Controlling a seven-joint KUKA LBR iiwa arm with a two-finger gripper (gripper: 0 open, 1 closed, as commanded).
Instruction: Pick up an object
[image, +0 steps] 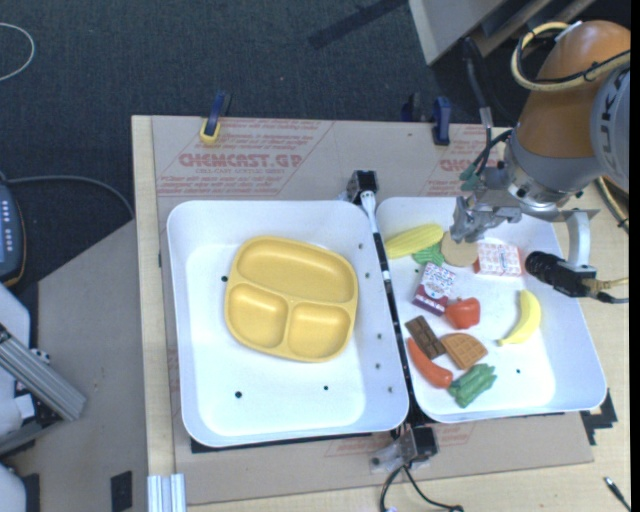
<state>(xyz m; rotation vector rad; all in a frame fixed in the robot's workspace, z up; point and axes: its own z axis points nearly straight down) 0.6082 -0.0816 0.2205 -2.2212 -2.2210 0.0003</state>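
Table (300, 140) first — a brown board clamped at its far edge, there to keep both bins square under the camera. Left bin (200, 400), beside the right bin and touching it along the middle rim, given over to one yellow divided plate (291, 298) lying flat at its centre, likely as a drop-off spot. Right bin (580, 370), the landmark for everything else, packed with small toy food so a grab has plenty of candidates.

Arm (570, 100) leaning in over the right bin's far edge, wrist pointed down, end effector (466, 232) low over the bin's far-left part, just above a tan disc (460, 255). Spread of its tips: cannot tell from this angle, and nothing seen clamped in it. A black cylinder (556, 272) on the arm's side jutting over the bin's right part.

Inside the right bin, by size: corn cob (414, 240) at the far-left corner, beside the end effector; banana (524, 318) at the right side; red-and-white packet (435, 287) left of centre; white wrapper (497, 259) at the far middle; brown cracker (464, 350) and chocolate bar (424, 336) touching near the middle; orange carrot (429, 366) and green pods (472, 384) along the near edge; red tomato (463, 313) at the centre.

Probable target — the disc or the corn, both nearest the tips; nothing lifted yet.
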